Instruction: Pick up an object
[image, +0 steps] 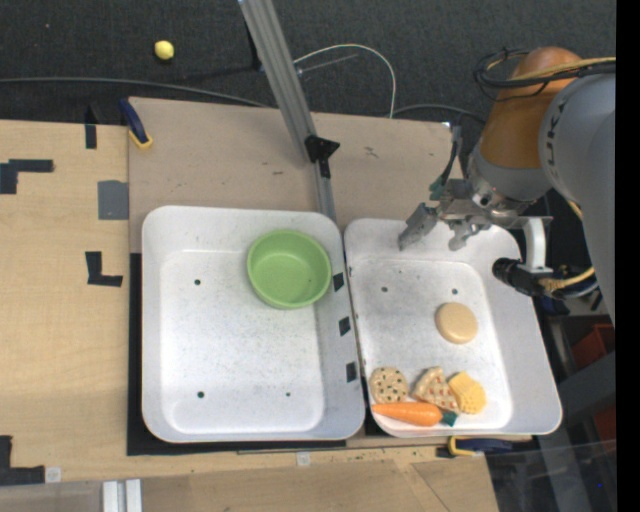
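Your gripper (440, 232) hangs spread and empty over the right bin's (520, 410) far edge, well apart from the tan bun (456, 323).

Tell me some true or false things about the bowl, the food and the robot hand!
1. The green bowl sits in the left bin. True.
2. The carrot is inside the bowl. False: it lies at the near edge of the right bin.
3. The gripper holds the round tan biscuit. False: its fingers are open with nothing between them, above the bin's far edge; the biscuit lies apart in the bin.
4. The round cookie lies beside the carrot. True.
5. A yellow ball lies outside both bins. True.
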